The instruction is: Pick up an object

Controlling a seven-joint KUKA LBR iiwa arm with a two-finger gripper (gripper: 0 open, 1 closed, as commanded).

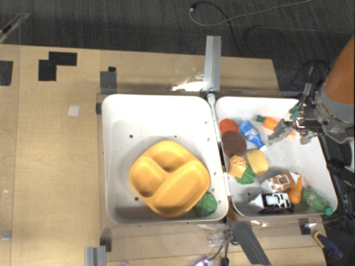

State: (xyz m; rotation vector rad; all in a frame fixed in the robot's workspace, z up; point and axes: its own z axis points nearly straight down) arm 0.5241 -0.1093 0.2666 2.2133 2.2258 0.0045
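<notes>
My gripper (292,136) hangs over the upper right part of the right bin (321,165), open, with nothing between its fingers. One finger (277,133) reaches toward a small orange carrot-like piece (269,123) and a blue packet (250,133). Left of these lie a red tomato (228,126) and a brown round cookie (233,143). Below them are a yellow lemon (257,160), a corn piece (238,164) and a green leafy piece (247,176). Near the front lie an orange-white carton (280,180), a black-white item (275,200), an orange carrot (297,191) and a green bottle (317,201).
The left bin (119,126) holds a large yellow divided dish (168,177) with a green item (207,204) tucked at its lower right edge. A raised divider (217,143) separates the bins. A grey post (212,65) stands behind them. The arm's orange band (341,76) is at the right.
</notes>
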